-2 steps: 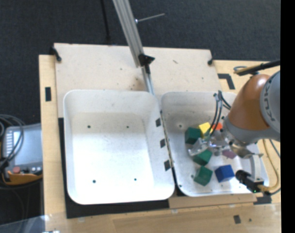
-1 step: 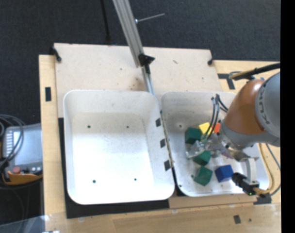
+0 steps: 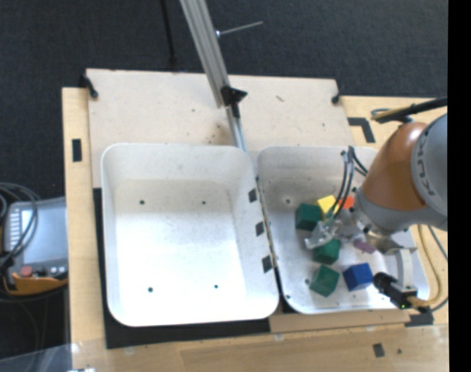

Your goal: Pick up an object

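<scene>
Reaching down among the blocks, the gripper [image 3: 326, 235] hovers over a green cube [image 3: 326, 251], jaw state unclear, needing a firm pinch next.

blocks [image 3: 326, 250] clustered in right bin [image 3: 286, 169], left bin [image 3: 142, 177] beside it

The arm [image 3: 402, 178] covers the right bin's [image 3: 297, 169] 3 o'clock side; a purple object [image 3: 365, 246] is half hidden beneath it.

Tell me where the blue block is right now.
The blue block lies in the right bin, near its front edge, just right of a green block and below the gripper.
</scene>
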You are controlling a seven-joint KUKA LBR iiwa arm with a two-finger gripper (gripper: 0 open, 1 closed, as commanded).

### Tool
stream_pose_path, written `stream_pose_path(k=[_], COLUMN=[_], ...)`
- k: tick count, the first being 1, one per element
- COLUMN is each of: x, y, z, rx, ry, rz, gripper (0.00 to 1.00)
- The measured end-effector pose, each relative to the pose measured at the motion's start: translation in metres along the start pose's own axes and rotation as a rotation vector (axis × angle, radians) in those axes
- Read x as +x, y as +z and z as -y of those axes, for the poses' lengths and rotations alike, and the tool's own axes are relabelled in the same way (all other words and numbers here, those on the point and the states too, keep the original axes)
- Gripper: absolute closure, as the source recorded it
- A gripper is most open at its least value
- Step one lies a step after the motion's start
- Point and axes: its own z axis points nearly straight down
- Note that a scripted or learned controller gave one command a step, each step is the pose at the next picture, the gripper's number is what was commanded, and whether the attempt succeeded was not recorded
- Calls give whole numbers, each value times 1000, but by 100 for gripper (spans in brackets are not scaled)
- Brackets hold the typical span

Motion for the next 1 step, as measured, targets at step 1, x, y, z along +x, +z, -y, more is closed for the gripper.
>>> stream_pose_path(k=[1], x=[1], y=[-63], z=[0], rx=[-2], ry=[-13], rz=[1], gripper=[100])
